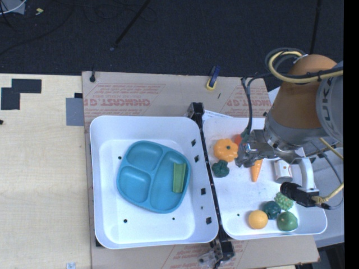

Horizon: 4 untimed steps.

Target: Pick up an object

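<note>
The hand point(247, 157) hangs low in the right bin point(235, 217), between the pumpkin point(225, 149) on its left and the carrot point(256, 170) just beside it on the right. The carrot's long axis runs up and down the view, tip toward the near edge. Whether the hand is open or closed I cannot tell. The carrot looks the nearest target.

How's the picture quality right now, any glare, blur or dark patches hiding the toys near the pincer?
Camera view: even light, no strong glare on the white bins; the pincer is dark and slightly soft, so its fingers blur together; the carrot and pumpkin read clearly; the background above the bench is very dark.
</note>
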Tool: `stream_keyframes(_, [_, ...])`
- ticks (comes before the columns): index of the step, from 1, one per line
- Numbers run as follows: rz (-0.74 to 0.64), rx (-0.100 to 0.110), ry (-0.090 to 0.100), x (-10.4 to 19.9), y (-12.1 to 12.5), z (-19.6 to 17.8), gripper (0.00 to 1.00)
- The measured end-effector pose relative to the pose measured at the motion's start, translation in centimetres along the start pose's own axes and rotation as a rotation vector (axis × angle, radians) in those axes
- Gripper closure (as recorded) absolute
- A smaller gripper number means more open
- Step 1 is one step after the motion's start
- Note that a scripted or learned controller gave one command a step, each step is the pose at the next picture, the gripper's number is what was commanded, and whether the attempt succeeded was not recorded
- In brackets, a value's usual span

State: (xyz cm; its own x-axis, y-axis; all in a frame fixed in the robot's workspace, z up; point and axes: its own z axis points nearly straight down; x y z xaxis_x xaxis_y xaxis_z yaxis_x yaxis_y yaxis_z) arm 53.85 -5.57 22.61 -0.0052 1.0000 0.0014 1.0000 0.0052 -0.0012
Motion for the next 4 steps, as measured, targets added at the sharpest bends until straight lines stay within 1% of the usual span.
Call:
stream_keyframes(1, [0.001, 0.001, 0.0, 3.6, 3.3, 0.6, 1.0])
stream_keyframes(2, [0.001, -0.001, 0.0, 7.6, 5.9, -0.9, 1.0])
stream_keyframes(3, [0.003, 0.004, -0.002, 8.3, 4.9, 0.1, 1.0])
stream_keyframes(4, [0.004, 0.001, -0.002, 7.9, 5.1, -1.0, 1.0])
